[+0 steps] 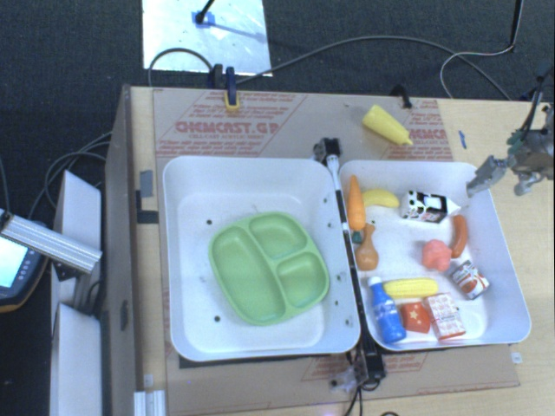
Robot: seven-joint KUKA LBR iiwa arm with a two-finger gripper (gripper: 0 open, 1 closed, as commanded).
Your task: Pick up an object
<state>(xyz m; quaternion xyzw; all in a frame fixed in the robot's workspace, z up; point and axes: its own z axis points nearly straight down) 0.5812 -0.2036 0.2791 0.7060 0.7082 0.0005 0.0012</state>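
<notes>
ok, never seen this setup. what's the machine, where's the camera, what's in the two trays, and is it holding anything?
One picture, taken by a fixed camera above the bench, looking down at a slant. The machine is a robot arm reaching in from the right; its gripper sits at the right bin's upper right corner, with nothing visible between its fingers. The left bin holds a green divided plate. The right bin holds toy food: a carrot, a banana, a cow-print carton, a sausage, a corn cob, a blue bottle and some small packets. A yellow item lies on the cardboard behind the bins.
</notes>
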